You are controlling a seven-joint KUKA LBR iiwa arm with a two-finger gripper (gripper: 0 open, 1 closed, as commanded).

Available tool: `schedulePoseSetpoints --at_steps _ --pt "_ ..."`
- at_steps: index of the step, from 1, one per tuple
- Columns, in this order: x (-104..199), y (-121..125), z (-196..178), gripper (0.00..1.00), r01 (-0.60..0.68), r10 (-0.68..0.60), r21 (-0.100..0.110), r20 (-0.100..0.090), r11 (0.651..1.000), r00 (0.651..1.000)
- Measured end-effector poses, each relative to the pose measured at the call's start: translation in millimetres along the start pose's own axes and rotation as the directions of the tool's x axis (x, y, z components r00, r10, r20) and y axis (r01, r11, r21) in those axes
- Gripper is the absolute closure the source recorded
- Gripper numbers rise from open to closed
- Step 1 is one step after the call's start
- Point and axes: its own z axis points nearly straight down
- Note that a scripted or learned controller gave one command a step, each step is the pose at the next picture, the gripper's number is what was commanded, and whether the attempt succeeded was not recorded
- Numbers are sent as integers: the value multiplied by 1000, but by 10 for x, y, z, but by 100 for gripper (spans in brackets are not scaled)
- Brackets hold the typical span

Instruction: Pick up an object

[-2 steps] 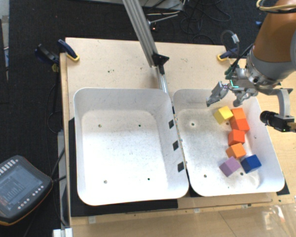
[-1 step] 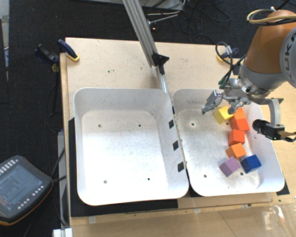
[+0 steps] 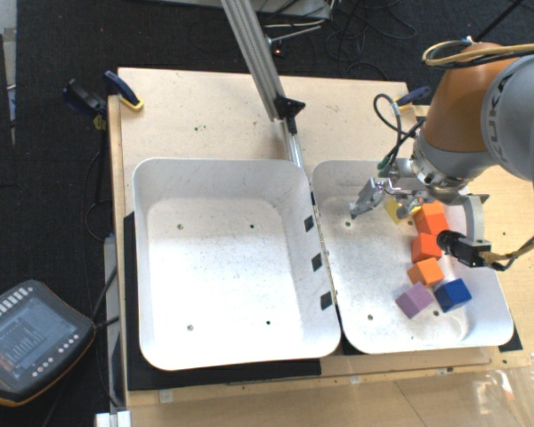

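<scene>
My gripper (image 3: 367, 199) hangs over the upper left part of the right bin (image 3: 374, 327), with the grey arm and its orange band (image 3: 463, 96) reaching in from the right. Just right of the gripper, a small yellow piece (image 3: 397, 208) peeks out from under the wrist. Several orange blocks lie in a column beside it: one at the top (image 3: 431, 219), one in the middle (image 3: 424, 245) and a smaller one below (image 3: 425, 272). A purple cube (image 3: 415, 301) and a blue cube (image 3: 452, 294) sit near the bin's lower right. I see nothing held in the gripper.
The left bin (image 3: 151, 238) lies beside the right one, with a black-marked divider edge (image 3: 319, 256) between them. A slanted metal rail (image 3: 254, 43) runs down to the bins' top junction. Blue and yellow clamps (image 3: 116, 92) sit at the bench's far left corner.
</scene>
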Motion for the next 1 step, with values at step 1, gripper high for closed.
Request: schedulePoseSetpoints --at_steps 1 --pt "-19 -78 616 0 -1 1 1 0 1000 1000"
